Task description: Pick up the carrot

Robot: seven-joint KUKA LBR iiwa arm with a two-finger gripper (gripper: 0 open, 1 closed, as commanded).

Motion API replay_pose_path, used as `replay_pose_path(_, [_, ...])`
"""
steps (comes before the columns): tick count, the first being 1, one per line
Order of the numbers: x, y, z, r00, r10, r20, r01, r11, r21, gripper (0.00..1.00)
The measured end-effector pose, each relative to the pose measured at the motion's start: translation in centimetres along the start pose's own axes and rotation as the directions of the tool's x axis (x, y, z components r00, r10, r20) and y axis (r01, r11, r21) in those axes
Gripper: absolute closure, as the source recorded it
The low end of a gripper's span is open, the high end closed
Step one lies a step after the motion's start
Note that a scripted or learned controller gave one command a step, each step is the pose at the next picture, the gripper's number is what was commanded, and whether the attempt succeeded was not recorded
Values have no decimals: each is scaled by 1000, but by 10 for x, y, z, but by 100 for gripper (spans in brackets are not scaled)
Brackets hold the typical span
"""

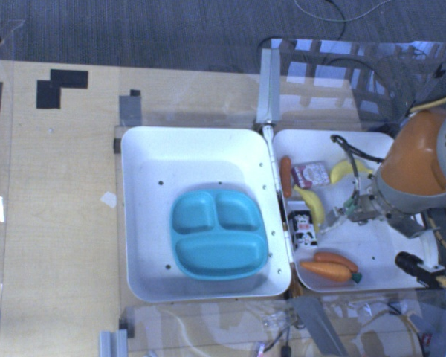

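Gripper hangs low in the middle of the right shallow white bin, at the end of the grey arm with its orange band, which reaches in from the bin's right edge. Whether it is apart or together I cannot tell (the metal parts blur into one another there), and nothing can be made out in its grasp. Just beside it, toward the bin's left wall, lies a yellow banana, and below that a small white box with dark print. A second yellow banana curves near the bin's far edge, next to a red and white packet. A slim red-orange sausage-shaped piece lies along the left wall.

Along the bin's near edge, apart from the gripper, lies the orange carrot: smooth, tapered, on its side, with a small green stub at its right end. A shorter orange-red piece lies touching it on the far side.

The left shallow white bin holds a light blue plastic tray with three compartments, near its near right corner.
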State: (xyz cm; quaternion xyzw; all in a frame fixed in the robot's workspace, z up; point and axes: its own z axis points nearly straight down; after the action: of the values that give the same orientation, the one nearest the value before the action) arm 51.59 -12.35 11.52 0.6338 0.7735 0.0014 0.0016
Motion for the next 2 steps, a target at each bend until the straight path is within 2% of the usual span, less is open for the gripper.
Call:
replay_pose_path(1, [12, -22, 26, 986, 167, 3, -167, 986, -12, 0])
replay_pose_path(2, [12, -19, 13, 987, 163, 4, -163, 986, -20, 100])
